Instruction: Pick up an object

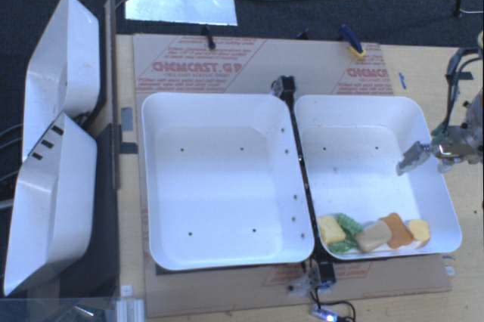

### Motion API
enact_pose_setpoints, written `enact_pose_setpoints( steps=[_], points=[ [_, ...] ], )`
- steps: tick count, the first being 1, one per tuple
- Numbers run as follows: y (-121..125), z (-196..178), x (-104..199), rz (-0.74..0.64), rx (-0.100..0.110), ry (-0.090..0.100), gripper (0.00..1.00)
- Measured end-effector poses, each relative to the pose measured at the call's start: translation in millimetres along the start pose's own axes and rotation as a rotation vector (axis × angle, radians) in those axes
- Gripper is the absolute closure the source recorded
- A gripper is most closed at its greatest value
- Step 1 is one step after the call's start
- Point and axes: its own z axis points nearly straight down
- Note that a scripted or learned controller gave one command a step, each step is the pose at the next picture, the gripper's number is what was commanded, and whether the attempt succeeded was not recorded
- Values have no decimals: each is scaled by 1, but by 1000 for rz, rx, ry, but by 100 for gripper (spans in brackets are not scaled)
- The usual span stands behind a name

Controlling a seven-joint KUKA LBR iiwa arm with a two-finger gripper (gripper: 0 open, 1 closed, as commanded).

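Observation:
Several small objects lie along the near wall of the right bin (355,110): a yellow block (330,228), a green piece (348,225), a tan block (371,237), an orange block (395,230) and a small yellow piece (419,230). They touch one another in a row. My gripper (428,160) hangs over the right side of this bin, above and to the right of the row, well apart from it. Its fingers stand open with nothing between them.
The left bin (219,113) sits beside the right one, with a black divider (300,162) between them. Two spare white bins (53,162) lean at the far left. A blue and yellow clamp (352,41) holds the board's far edge.

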Motion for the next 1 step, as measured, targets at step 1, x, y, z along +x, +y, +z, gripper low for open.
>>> enact_pose_setpoints(
  steps=[1],
  points=[
    [86, 66, -32, -1, 4, 1, 0]
  ],
)
